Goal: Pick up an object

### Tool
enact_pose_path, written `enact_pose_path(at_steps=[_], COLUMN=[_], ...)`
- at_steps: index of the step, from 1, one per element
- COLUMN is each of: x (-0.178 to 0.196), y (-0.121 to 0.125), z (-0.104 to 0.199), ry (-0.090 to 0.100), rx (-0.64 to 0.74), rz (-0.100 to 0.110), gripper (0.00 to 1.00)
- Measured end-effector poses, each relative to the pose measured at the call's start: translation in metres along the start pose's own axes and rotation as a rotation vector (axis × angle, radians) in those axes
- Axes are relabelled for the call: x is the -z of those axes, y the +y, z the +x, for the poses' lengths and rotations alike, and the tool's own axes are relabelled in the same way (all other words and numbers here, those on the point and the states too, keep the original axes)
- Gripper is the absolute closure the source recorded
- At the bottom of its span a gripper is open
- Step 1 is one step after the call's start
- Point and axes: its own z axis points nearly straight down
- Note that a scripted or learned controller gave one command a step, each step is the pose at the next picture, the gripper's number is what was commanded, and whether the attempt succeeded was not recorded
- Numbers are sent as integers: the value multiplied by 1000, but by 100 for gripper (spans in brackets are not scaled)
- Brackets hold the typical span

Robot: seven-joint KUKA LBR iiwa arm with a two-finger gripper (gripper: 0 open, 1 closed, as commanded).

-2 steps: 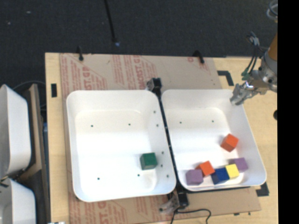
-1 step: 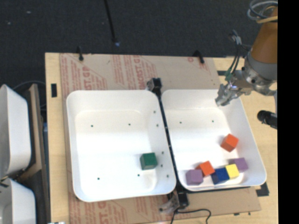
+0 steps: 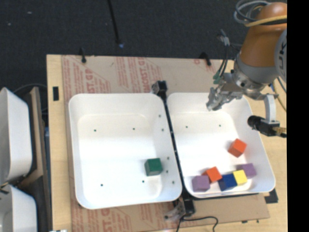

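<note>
My gripper (image 3: 214, 105) hangs over the back edge of the right bin (image 3: 193, 108), with nothing between its fingers. The right bin holds an orange block (image 3: 237, 148) at mid right. Along its front edge sit a purple block (image 3: 201, 182), a second orange block (image 3: 213, 174), a blue block (image 3: 226, 182), a yellow block (image 3: 240, 178) and another purple block (image 3: 248, 170). A single green block (image 3: 153, 166) rests in the left bin (image 3: 96, 110), near its front right corner. All blocks lie well in front of the gripper.
Both bins stand on a cardboard-covered bench (image 3: 106, 74). A black clip (image 3: 160, 87) sits at the back where the bins meet. White containers (image 3: 14, 129) stand at the far left.
</note>
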Motion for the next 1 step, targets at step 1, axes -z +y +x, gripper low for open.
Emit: enact_pose_path(at_steps=[1], x=[-14], y=[-6], z=[59], ry=[0], rx=[0], rz=[1], gripper=[100])
